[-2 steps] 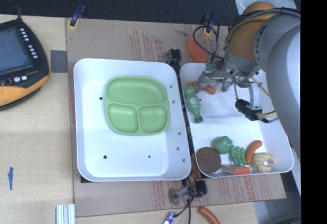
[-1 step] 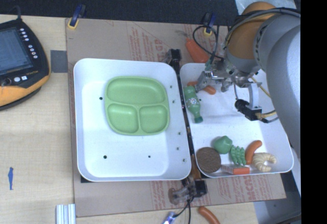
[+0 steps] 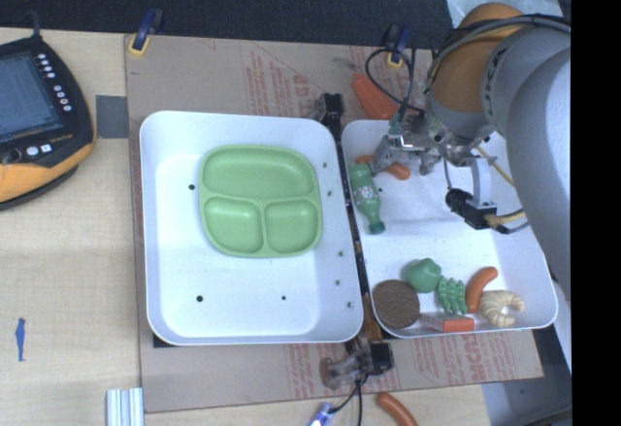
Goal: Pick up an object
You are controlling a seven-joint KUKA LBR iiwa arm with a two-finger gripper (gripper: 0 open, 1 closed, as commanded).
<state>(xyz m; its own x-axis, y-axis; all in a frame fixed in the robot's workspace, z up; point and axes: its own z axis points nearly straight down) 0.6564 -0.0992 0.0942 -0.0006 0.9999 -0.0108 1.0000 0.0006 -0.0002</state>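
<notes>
Green plastic bottle: lying at right white bin's left edge
Gripper: above bin's top-left corner, finger state unclear
Green divided plate: in left white bin

Even, bright overhead light, soft shadows inside the white bins, slightly soft focus throughout.

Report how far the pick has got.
Done: the arm is over the right bin, with the gripper low in its far corner near the green bottle. In hand: nothing visibly held. Left: grasping and lifting an object; the toys in the near corner lie untouched.
</notes>
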